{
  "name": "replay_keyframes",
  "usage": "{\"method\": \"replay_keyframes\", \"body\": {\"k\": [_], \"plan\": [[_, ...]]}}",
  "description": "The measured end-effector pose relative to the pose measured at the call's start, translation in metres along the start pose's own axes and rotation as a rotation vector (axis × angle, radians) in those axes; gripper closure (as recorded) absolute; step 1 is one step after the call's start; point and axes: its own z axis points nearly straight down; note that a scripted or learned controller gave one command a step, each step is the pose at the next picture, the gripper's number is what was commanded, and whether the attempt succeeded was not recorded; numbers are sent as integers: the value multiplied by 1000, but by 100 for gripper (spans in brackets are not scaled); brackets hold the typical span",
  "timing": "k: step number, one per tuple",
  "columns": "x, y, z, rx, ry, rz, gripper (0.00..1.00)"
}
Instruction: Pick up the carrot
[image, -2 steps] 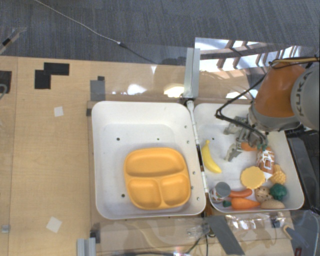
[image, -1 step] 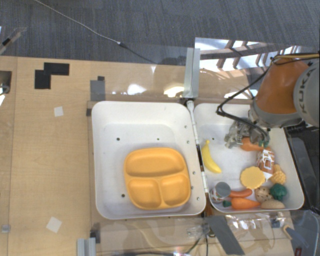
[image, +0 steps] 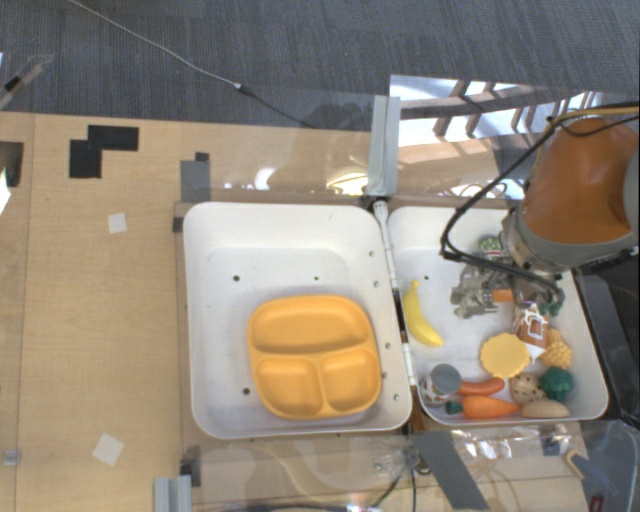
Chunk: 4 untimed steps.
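While carrot (image: 490, 406) sits at right bin's (image: 598, 395) near edge: untouched.
Fingers (image: 487, 296): state unclear, can't tell.
Approach: descend clear of neighbouring toys.

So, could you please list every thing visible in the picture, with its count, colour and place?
bins: two, white, side by side on the bench
divided plate: one, yellow-orange, left bin
banana: one, yellow, right bin, near the left wall
carrot: one, orange, right bin, front edge
round yellow piece: one, right bin, behind the carrot
grey round piece: one, right bin, left of the carrot
broccoli-like piece: one, dark green, right bin, front right
arm: one, orange band, above the right bin
gripper: one, grey, above the right bin
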Motion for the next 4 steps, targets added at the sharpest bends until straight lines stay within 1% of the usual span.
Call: {"method": "replay_keyframes", "body": {"k": [1, 2, 3, 4], "plan": [[55, -7, 3, 0, 5, -74, 100], [24, -1, -55, 0, 0, -272, 100], [44, -64, 61, -4, 11, -419, 100], [40, -62, -41, 5, -5, -511, 100]]}}
